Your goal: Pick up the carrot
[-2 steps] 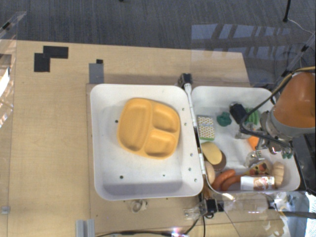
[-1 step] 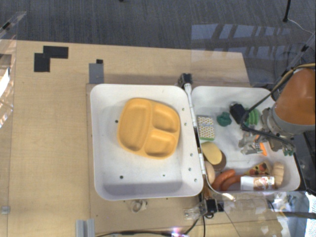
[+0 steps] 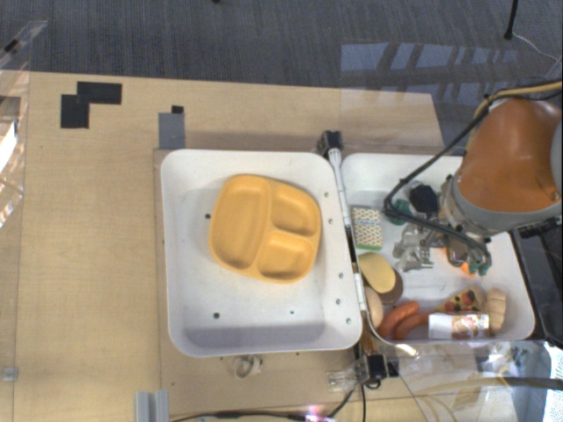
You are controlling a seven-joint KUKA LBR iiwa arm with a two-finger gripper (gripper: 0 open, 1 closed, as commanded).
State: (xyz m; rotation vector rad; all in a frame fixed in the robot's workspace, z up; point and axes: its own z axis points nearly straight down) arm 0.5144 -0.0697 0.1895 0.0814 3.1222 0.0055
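A light brown bench (image 3: 88, 262) sits on a dark grey floor, and two shallow white bins stand on it side by side. The left bin (image 3: 255, 328) holds a yellow plate (image 3: 264, 227) with three sections, and the plate lies a little above the middle of that bin. The right bin (image 3: 369, 170) holds a bunch of small toy foods. The grey arm with the orange band (image 3: 515, 161) reaches in from the right and hangs over the right bin. The gripper (image 3: 418, 249) points down near the middle of that bin, but its metal parts are too small and tangled with cables, so one cannot tell how it is set or if it has anything. The carrot (image 3: 402, 319) lies near the front edge of the right bin, an orange-red shape lying on its side, below and a little left of the gripper and apart from it. A white bottle with a label (image 3: 457, 325) lies on its side just to the right of the carrot. A round pale yellow food (image 3: 380, 273) sits just above the carrot, close to the wall between the bins. A small box with green dots (image 3: 367, 227) lies above that. A tan piece of toy food (image 3: 497, 308) rests near the right end of the bottle.
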